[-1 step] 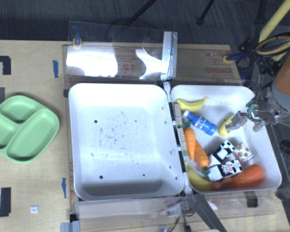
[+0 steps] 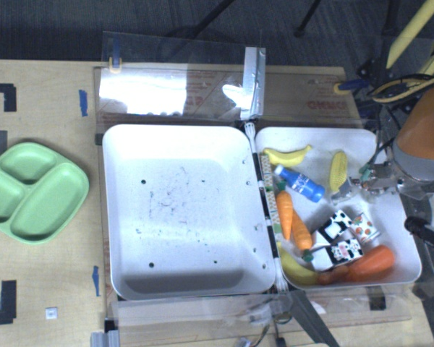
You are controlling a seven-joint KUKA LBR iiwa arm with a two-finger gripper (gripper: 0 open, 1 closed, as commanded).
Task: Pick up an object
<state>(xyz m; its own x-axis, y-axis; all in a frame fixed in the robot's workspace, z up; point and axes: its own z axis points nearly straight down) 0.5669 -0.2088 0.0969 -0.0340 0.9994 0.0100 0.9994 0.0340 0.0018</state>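
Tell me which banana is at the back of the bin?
The banana by the right bin's back wall, just above the blue bottle. The other banana lies at the front, under the carrots.

arm: cut off at right edge | lower banana: partly hidden under toys

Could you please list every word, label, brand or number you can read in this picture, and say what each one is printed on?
Nothing here reads clearly.
Red lettering on the cardboard panel behind the right bin: too blurred to read.
White label on the blue bottle: too small to read.
Black-and-white carton and the patterned pieces beside it: printed pattern, no legible text.
Blue tape marks on the bench: plain, no writing.
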